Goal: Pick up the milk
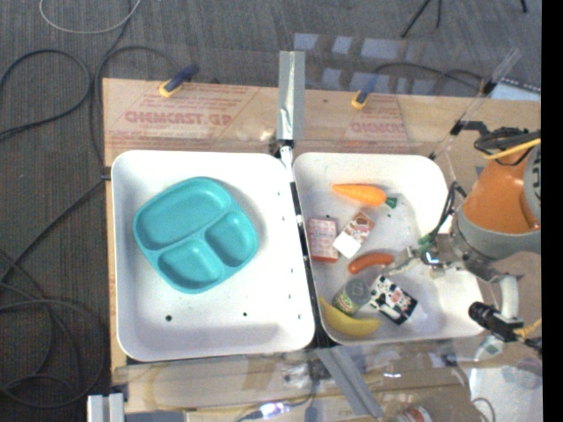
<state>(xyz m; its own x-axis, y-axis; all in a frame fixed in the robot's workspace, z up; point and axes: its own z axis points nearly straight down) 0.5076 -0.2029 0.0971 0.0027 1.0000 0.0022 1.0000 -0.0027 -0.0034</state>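
Gripper low over right bin, near that bin's right-hand wall, at end of grey arm with orange band. State of gripper: cannot tell, open or closed not resolvable at this angle. Nothing seen held.

Milk carton, small, white with red print: left of gripper and a little farther up the view, apart from it, lying tilted on bin floor. Not touched by gripper.

Red sausage: just left of gripper, between it and pink carton; nearest item to the tool. Carrot: up and left of gripper, beyond the milk carton. Black-and-white box: below and slightly left of gripper, near. Green can and banana: below-left, farther out, touching each other.

Teal divided plate: far left of gripper, in left bin, well apart.
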